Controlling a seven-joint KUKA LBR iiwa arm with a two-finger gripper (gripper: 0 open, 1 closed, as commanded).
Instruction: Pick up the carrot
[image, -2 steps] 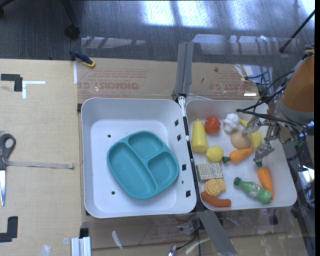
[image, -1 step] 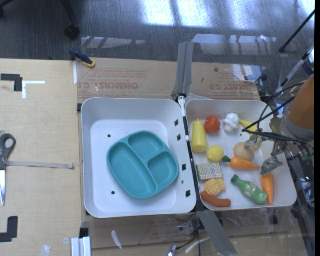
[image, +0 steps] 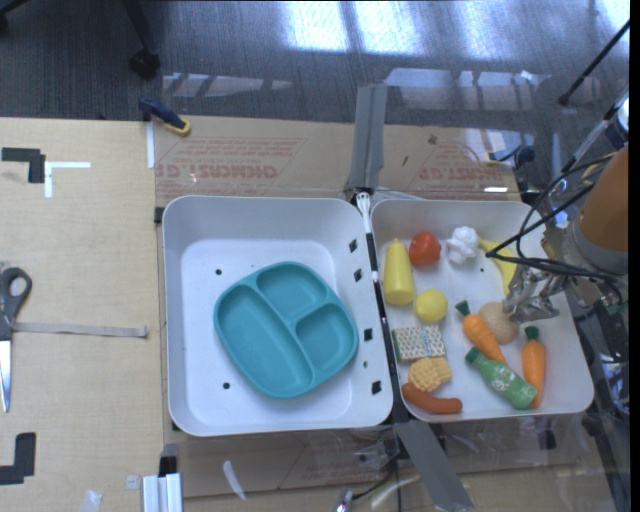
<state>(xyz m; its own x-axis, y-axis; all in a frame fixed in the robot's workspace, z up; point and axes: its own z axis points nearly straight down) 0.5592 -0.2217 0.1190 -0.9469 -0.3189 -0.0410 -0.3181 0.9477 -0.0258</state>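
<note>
Hovering over your right bin (image: 585, 395), the gripper (image: 527, 300) sits near two carrots (image: 483, 338); you cannot tell its fingers' state. Teal tray (image: 286, 329) lies left.

Robot lab: taped bench (image: 80, 300), bins (image: 180, 330)

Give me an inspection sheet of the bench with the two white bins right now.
Surface: two shallow white bins; left bin, right bin.
Job's things: two orange carrots with green tops, one mid-bin, one nearer the right wall.
Clutter: teal divided plate, yellow squash, red tomato, green bottle.
Gripper: metal gripper over the right bin, fingers unclear.
Cables: black cables by the arm.
Surroundings: scissors on the bench.
</note>
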